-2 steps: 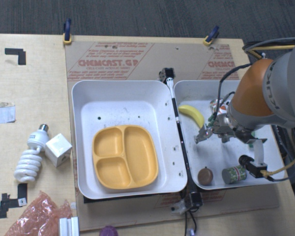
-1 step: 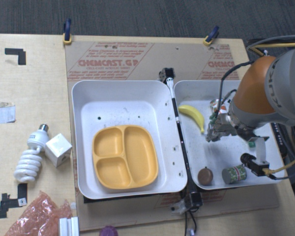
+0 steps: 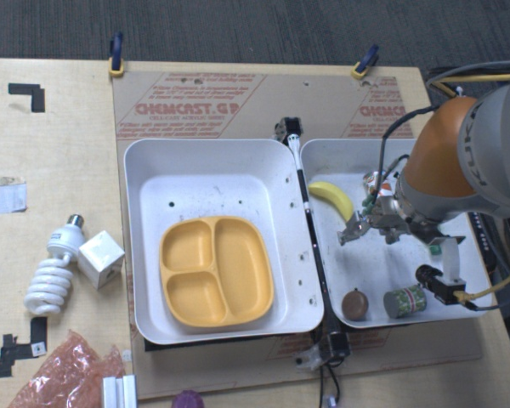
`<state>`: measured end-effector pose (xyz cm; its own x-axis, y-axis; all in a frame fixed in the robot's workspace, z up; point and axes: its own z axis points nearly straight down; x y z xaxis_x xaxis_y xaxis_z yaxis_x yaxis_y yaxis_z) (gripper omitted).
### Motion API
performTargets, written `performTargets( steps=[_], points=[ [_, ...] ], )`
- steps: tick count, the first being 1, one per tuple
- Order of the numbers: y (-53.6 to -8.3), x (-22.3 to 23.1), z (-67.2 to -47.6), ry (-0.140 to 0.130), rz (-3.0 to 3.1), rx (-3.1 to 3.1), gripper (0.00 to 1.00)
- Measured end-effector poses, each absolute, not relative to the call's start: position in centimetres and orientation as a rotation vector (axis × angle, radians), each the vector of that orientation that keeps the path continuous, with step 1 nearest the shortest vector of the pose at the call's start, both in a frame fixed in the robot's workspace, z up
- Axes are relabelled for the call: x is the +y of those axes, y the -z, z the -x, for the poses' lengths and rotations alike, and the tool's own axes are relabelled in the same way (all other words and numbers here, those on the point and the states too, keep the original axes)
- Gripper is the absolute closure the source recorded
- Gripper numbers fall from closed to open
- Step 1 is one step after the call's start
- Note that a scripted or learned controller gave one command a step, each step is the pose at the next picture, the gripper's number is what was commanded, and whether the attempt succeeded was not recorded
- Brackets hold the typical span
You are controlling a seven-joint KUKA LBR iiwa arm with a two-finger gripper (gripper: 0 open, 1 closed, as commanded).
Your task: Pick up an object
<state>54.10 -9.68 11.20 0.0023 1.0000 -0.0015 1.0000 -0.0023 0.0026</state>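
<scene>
The right bin (image 3: 459,313) holds a yellow banana (image 3: 333,199) near its far left corner. A brown round fruit (image 3: 354,304) and a small green can (image 3: 405,301) on its side lie by the near wall. My gripper (image 3: 370,235) hangs over the middle of this bin, just right of the banana and beyond the fruit and can. It is open, with nothing between its fingers. The grey arm with its orange band (image 3: 438,155) comes in from the right and hides the bin's right part.
A yellow divided plate (image 3: 214,270) lies in the left bin (image 3: 153,177). On the bench to the left are a spiral light bulb (image 3: 53,270), a white cube (image 3: 100,258) and a pink mesh bag (image 3: 68,372). Cables (image 3: 459,291) run along the right bin's near right side.
</scene>
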Motion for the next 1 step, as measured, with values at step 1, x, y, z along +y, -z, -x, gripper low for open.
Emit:
performTargets(
  steps=[1],
  points=[
    [-9.22, -9.29, -50.75, 0.0, -2.223, 2.219, 0.0]
  ],
)
